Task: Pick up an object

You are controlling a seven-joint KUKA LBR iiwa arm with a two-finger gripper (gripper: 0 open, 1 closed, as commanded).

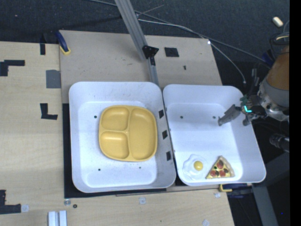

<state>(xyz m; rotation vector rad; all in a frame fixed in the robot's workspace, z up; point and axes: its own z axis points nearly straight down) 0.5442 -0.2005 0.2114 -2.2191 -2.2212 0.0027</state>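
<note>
While the grey arm is cut off at the right edge, a yellow three-compartment plastic plate (128, 133) fills the left white bin (77, 126). In the right white bin (188, 95), a fried-egg toy (194, 165) and pizza-slice toy (220, 168) hug the near wall; the gripper (233, 117) hovers released, grasping nothing.

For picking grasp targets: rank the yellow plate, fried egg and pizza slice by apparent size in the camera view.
1. yellow divided plate, in the left bin, clearly largest.
2. and 3. pizza slice and fried egg, side by side in the right bin: they look about alike, too close to rank.
</note>
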